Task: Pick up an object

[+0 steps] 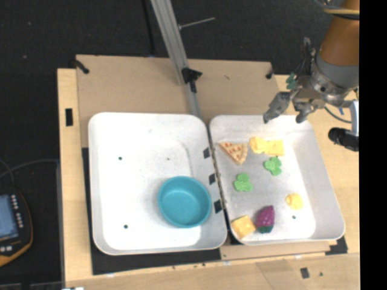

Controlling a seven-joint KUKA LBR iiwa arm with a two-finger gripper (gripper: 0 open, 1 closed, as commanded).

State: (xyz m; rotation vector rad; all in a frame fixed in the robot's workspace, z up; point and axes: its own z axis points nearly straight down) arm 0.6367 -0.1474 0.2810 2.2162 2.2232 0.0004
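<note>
My gripper [286, 113] hangs over the far edge of the right bin [326, 192], fingers spread open with nothing between them. Below it in that bin lie a yellow cheese-like piece [267, 145], a waffle-patterned wedge [234, 151], two green pieces [273, 165] [242, 182], a small yellow piece [294, 200], a purple grape cluster [265, 218] and a yellow block [243, 226]. The nearest item to the gripper is the yellow cheese-like piece, a little toward the front.
The left bin [121, 144] holds a blue bowl [184, 201] near its front right. A grey metal pole [171, 35] rises behind the bins. A black-and-orange handheld device [11, 222] lies off the bench at left.
</note>
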